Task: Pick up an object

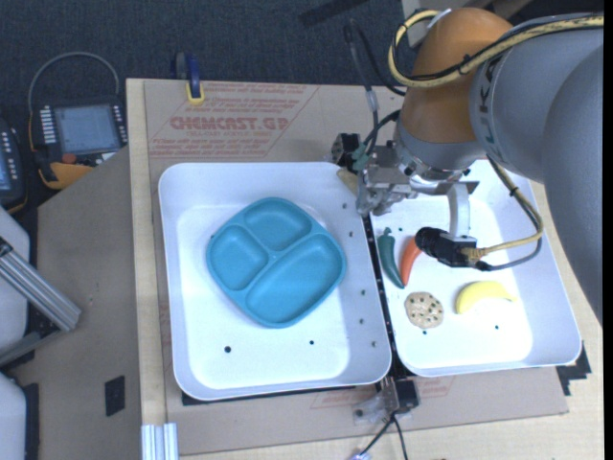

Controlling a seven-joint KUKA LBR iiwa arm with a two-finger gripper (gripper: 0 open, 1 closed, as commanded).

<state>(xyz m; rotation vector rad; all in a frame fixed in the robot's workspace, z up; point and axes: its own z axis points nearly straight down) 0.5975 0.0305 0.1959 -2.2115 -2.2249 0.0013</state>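
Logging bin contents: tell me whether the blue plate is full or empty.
Empty. The blue plate in the left bin lies flat, and all three compartments show bare blue.

Bright, even light falls from above, and the two shallow white plastic bins come out almost washed pale. Soft sheen lies on the blue three-part plastic plate and on the orange band of the grey arm. Shadows are faint and short. The near part of the arm looks soft and blurred at the right edge. The dark floor beyond the cardboard-topped desk stays dim.
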